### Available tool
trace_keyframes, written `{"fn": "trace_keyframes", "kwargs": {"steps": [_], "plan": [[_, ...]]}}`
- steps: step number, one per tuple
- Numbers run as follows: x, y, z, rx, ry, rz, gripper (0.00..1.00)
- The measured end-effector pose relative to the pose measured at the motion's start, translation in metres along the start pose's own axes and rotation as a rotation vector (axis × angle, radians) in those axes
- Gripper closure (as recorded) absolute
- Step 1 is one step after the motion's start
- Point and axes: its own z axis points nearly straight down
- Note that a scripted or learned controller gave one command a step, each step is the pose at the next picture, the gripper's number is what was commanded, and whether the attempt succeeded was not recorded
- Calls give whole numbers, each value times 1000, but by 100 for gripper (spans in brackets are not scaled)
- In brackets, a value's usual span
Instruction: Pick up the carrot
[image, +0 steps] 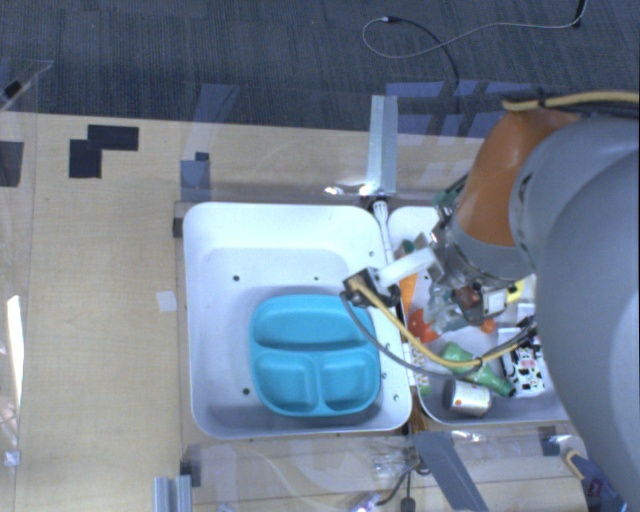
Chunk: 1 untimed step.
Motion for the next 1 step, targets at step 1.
{"fn": "trace_keyframes", "kwargs": {"steps": [1], "plan": [[-33,72,10,0,2,25,100]]}}
